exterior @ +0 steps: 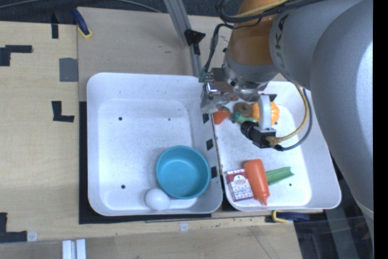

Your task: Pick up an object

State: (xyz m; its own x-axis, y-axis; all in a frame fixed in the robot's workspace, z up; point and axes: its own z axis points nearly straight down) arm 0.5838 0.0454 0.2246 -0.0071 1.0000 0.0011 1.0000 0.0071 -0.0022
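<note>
The gripper [233, 111] hung low over the far left corner of the right bin [320, 186], beside a small orange object [221, 115]; whether it was open or closed, I could not tell (the wrist hid it). The carrot [259, 179] lay nearer.

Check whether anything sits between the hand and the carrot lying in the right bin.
Nothing visible does. The hand hangs over the far end of the right bin, the carrot lies nearer the front beside a small red packet and a green piece, and bare bin floor separates them.
</note>
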